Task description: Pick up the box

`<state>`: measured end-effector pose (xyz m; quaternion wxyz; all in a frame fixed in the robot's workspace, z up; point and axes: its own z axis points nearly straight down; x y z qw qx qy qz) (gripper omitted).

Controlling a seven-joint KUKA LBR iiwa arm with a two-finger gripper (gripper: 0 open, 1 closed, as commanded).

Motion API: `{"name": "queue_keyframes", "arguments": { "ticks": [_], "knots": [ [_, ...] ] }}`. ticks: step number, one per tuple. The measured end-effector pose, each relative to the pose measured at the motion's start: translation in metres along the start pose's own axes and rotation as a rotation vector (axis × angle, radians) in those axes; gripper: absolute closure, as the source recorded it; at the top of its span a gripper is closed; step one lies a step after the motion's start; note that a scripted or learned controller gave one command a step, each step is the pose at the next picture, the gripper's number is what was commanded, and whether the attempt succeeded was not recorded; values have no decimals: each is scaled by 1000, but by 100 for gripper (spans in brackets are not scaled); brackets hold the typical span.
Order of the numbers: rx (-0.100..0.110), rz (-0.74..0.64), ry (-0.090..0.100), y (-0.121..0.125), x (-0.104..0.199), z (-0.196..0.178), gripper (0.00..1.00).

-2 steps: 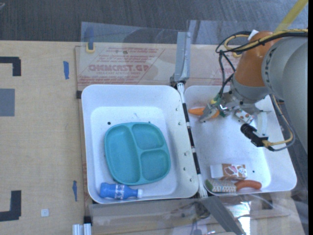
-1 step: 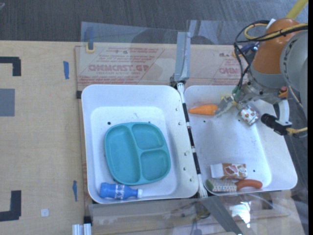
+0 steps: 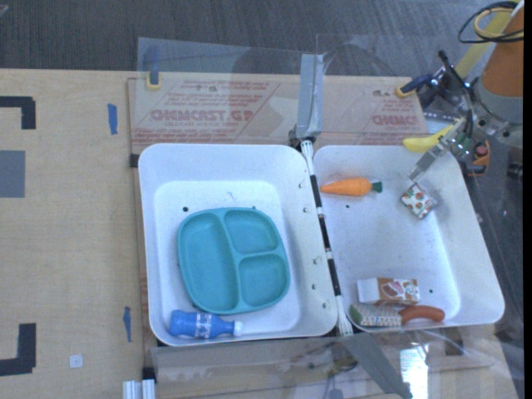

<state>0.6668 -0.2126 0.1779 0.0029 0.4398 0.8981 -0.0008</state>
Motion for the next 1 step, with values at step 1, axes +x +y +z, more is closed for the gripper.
{"name": "queue_keyframes", "arguments": {
  "ticks": [1],
  "knots": [
    [-2,292,1,-10,82,90,0]
  ]
}}
